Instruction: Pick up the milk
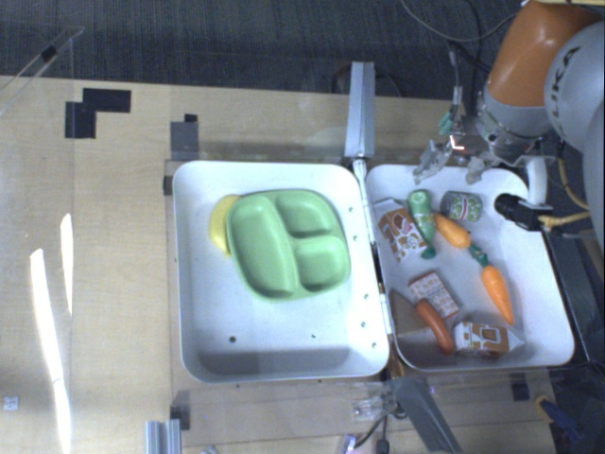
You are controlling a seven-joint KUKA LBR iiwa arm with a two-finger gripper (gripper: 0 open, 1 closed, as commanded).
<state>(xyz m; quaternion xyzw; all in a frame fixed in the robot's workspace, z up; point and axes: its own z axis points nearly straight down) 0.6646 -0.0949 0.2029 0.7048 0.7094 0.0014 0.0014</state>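
L bin (203,348): green divided tray (286,242) over a yellow item (220,225). R bin (558,334): milk carton (401,234) at upper left, white w/ brown-red print, lying flat; also green bottle (422,214), can (462,205), 2 carrots, sausage (433,322), 2 small cartons. Gripper (452,162) over R bin's far edge, jaws spread apart, holding nothing.

a yellow object (219,223) lies mostly hidden under the green divided tray (286,242).

Glossy white plastic bins (284,362); matt green plastic divided tray (288,242); printed carton milk (402,235); pale wood-look bench (95,282); brushed metal divider (359,112).
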